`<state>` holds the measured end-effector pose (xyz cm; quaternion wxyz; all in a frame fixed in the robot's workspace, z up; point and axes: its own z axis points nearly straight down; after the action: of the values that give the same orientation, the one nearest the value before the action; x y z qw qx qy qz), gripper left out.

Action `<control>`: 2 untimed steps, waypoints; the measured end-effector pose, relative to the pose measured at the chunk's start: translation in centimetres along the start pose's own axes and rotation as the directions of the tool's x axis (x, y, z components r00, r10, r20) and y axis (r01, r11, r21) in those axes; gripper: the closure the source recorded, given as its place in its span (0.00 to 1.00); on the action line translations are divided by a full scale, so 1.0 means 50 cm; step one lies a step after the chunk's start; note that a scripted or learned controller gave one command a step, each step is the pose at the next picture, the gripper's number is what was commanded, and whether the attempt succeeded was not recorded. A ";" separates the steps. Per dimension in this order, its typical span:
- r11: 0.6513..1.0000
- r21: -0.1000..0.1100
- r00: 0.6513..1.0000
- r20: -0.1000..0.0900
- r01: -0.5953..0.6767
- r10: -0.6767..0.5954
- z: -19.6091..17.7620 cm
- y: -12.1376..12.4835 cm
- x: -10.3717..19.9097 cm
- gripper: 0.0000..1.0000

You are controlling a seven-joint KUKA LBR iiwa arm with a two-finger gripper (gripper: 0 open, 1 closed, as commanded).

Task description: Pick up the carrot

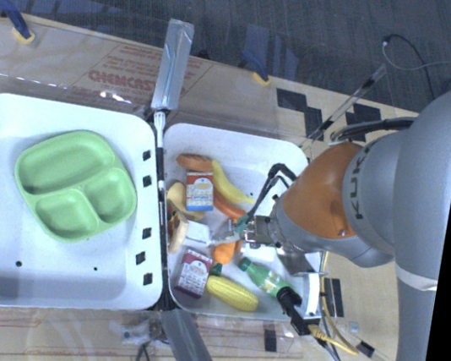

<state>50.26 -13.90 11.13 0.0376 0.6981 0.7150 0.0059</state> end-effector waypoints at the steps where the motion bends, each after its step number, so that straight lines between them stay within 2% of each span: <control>1: 1.000 0.013 1.000 -0.018 0.012 -0.012 -0.018 0.001 0.011 1.00; 2: 1.000 0.013 1.000 -0.018 0.011 -0.011 -0.017 0.000 0.011 0.00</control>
<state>50.20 -13.33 11.98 0.0269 0.6942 0.7193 0.0072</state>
